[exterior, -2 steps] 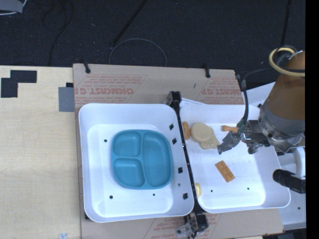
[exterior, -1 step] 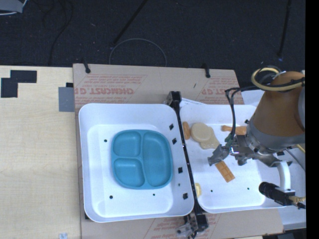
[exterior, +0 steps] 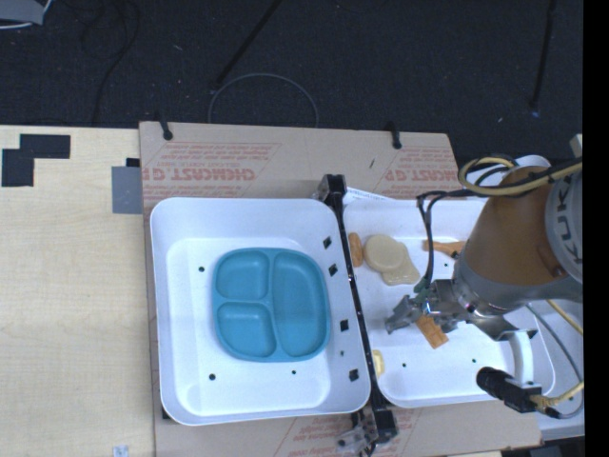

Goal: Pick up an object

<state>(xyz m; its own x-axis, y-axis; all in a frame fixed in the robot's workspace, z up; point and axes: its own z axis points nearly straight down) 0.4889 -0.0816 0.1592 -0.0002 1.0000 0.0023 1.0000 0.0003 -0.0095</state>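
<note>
My gripper [exterior: 411,314] hangs low over the middle of the right bin [exterior: 447,388], below the grey and orange arm. A small orange piece [exterior: 434,335] lies right beside it, on its near right side; whether it is held is unclear. A pale beige flat item [exterior: 390,258] lies just beyond the gripper. A small orange-brown item [exterior: 356,248] rests by the bin's left wall. Another orange bit [exterior: 443,248] shows at the arm's far edge.
The left bin [exterior: 181,255] holds a blue divided plate [exterior: 269,304]. A small yellow piece [exterior: 377,361] sits at the right bin's near left corner. A black divider [exterior: 344,284] separates the bins. The arm covers the right bin's right half.
</note>
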